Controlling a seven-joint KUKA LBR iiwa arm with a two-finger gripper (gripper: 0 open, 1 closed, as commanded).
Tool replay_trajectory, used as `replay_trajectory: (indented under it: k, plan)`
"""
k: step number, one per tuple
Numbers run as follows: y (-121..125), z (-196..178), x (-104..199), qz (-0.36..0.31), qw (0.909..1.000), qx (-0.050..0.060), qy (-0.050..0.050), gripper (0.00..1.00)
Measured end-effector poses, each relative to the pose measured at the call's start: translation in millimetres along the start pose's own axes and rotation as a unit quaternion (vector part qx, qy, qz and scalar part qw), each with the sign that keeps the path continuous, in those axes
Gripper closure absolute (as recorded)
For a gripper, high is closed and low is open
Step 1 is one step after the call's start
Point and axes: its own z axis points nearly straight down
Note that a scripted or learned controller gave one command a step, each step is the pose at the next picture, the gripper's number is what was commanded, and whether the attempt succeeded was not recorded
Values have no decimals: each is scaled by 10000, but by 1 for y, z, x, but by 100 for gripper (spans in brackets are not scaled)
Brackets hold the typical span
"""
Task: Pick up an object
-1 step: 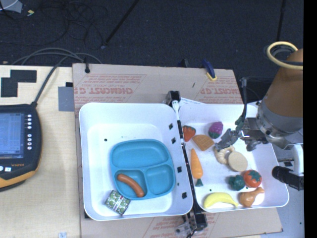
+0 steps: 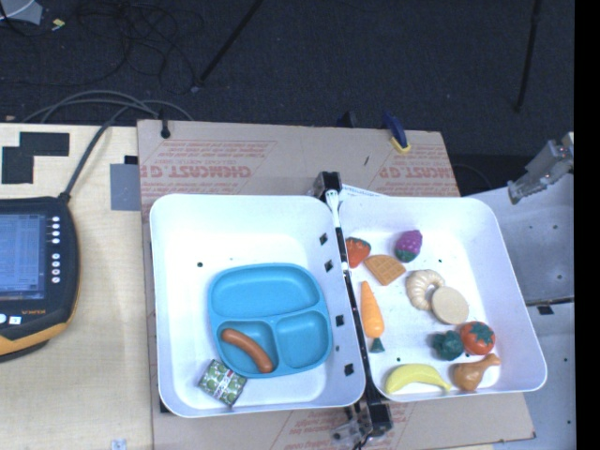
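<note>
Carrot (image 2: 373, 309) is my pick for the object: toy one, orange, tapered, green stub at the near end. It lies lengthwise along the divider side of the right bin (image 2: 511, 279), well down and to the view's left of my claw (image 2: 542, 172). The claw sits off at the bin's far right corner, above the rim. Claw state: can't tell, released or clenched, too little of it is readable. Nothing visibly held.

Handling, my guess: hollow plastic, light, stiff, a bit slick, not fragile. I'd grip across the thick upper half, closing crosswise to its length; the thin tip would likely slip out. The bin wall is just beside it on the side away from the claw, so room there is tight.

Neighbours, all nearer the claw than the carrot:
- waffle piece (image 2: 384, 269) just beyond its top end
- red strawberry-like piece (image 2: 357, 250) further up
- purple grapes (image 2: 408, 245)
- croissant (image 2: 424, 286) touching a round beige disc (image 2: 449, 305)
- banana (image 2: 417, 378) below the carrot's green end, apart from it

The left bin (image 2: 187, 223), furthest from the claw, holds a blue divided plate (image 2: 272, 298) with a sausage (image 2: 247, 349) in one compartment.
</note>
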Motion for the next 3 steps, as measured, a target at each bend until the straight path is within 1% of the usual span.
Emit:
replay_trajectory:
  k: [1, 2, 3]
  plan:
    - [1, 0, 2, -28, 9999, 107, 9, 100]
    - [0, 17, 114, -60, 9999, 111, 22, 100]
    - [84, 65, 157, -15, 9999, 112, 9, 100]
